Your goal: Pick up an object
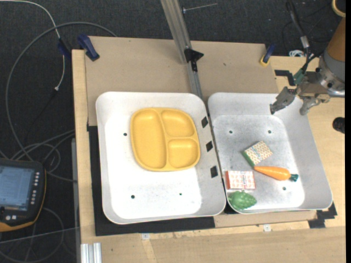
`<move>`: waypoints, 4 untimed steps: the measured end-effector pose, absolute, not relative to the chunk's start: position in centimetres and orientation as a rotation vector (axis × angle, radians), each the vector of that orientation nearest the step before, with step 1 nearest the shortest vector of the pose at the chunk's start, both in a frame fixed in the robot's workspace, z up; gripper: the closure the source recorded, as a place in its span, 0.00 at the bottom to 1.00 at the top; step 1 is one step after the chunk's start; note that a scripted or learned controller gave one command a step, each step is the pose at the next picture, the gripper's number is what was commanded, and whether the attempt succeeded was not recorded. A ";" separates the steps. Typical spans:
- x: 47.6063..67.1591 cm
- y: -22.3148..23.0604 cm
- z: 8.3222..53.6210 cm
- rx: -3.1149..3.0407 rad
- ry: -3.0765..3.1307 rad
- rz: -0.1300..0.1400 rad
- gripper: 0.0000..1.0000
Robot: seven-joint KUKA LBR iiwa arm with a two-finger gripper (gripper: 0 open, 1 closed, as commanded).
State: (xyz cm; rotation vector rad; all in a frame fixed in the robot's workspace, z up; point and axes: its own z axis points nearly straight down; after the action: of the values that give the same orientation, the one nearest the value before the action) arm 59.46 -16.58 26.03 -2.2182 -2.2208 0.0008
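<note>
Nearest the camera, along the front wall of the right bin: a green leafy toy vegetable, lying against the bin's front rim. Touching it on its far side: a small flat packet with a red and white pattern, lying flat. Just right of the packet: an orange toy carrot with a dark green tip, lying on its side, tip pointing right. Just beyond the carrot, near but apart from it: a small box with a green edge and tan patterned face, set at a slant.

Left bin: one yellow tray with three compartments, one long at left and two smaller at right, resting near the bin's middle and far half.

Far right, over the right bin's far corner: the gripper, fingers spread apart with nothing between them, well apart from all four items. Its height above the bin floor is hard to judge from this angle.

Farther back: a metal post rising from the bench between the bins, and blue clamps at the bench's far edge.

Off the bench at left: a handheld pendant with a screen and loose cables on dark floor.
</note>
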 end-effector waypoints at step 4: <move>59.4 -17.0 8.9 -2.216 -2.217 0.005 0.00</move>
State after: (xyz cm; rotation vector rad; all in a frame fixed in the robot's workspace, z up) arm 59.41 -16.97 8.93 -2.2160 -2.2171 0.0051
